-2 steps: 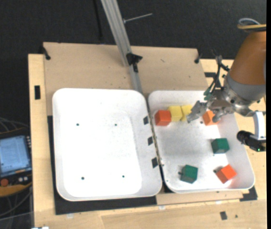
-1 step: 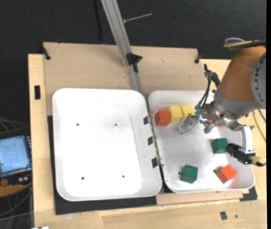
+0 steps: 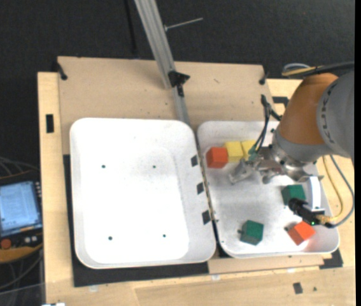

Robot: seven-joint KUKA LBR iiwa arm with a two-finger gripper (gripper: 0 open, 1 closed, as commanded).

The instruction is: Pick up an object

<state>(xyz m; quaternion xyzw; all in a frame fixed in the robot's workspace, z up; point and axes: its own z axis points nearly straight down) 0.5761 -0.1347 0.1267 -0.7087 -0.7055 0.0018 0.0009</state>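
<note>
At far left, a handheld control pendant (image 3: 13,212) is lying off the bench edge with its screen lit. The left bin (image 3: 132,190) is sitting beside it, its white floor showing a few dark specks. A slanted metal rail (image 3: 158,37) is crossing the upper scene toward the seam between the bins. In the right bin (image 3: 231,136), the candidate objects are lying loose: an orange block (image 3: 217,157) is resting near the dividing wall, a yellow block (image 3: 235,150) is touching it on its right, and a second yellowish piece (image 3: 248,148) is sitting just beyond. A green block (image 3: 251,232) is lying apart near the front rim; another green block (image 3: 293,193) and an orange-red block (image 3: 300,233) are occupying the right side. The gripper (image 3: 251,169) is hanging low just below the yellow blocks, probably because that cluster is being targeted. Whether its fingers are parted or closed cannot be told, and nothing is visibly held between them.
</note>
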